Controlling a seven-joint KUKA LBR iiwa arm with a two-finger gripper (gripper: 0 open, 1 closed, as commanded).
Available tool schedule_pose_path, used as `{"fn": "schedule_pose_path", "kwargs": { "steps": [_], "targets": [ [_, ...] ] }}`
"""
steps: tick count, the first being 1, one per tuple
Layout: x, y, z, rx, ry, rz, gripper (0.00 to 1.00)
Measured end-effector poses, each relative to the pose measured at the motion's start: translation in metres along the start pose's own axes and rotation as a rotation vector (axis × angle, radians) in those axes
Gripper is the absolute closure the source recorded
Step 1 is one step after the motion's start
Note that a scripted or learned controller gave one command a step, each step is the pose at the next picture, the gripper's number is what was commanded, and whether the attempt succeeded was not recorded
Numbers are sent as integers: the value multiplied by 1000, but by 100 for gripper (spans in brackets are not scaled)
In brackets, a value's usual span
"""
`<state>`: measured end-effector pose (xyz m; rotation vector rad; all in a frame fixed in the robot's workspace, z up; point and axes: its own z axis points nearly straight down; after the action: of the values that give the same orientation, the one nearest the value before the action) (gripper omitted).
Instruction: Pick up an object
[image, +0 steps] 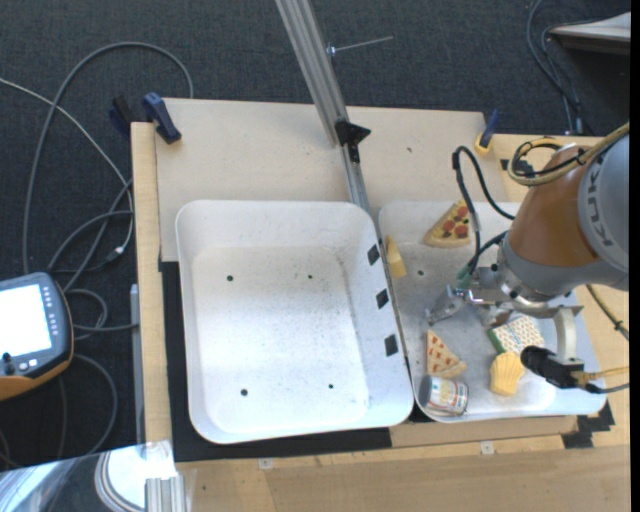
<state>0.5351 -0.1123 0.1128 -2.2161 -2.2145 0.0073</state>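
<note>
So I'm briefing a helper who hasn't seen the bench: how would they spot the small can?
Look at the right-hand bin, the one the arm reaches over. Follow its near edge to the corner beside the left bin: the can lies there on its side, just below a pizza slice. It is the one metallic, cylindrical thing among flat or yellow toy foods.

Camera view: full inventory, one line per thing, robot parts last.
left bin: 1, white, left half of bench
right bin: 1, white, right half, under the arm
toy pizza slices: 2, yellow-red, one at right bin's far side, one near its front
can: 1, silver, right bin's front edge, on its side
toy corn: 1, yellow, right bin front
patterned packet: 1, green-white, partly under the wrist
clamps: 2, blue, bench's far corners
pendant: 1, orange-grey, floor at left
arm: 1, grey-orange, over right bin
gripper: 1, metallic, low in right bin
</note>
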Motion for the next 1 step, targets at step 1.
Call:
{"fn": "schedule_pose_path", "kwargs": {
  "steps": [1],
  "targets": [
    [1,-1,22,-3,0,-1,0]
  ]
}}
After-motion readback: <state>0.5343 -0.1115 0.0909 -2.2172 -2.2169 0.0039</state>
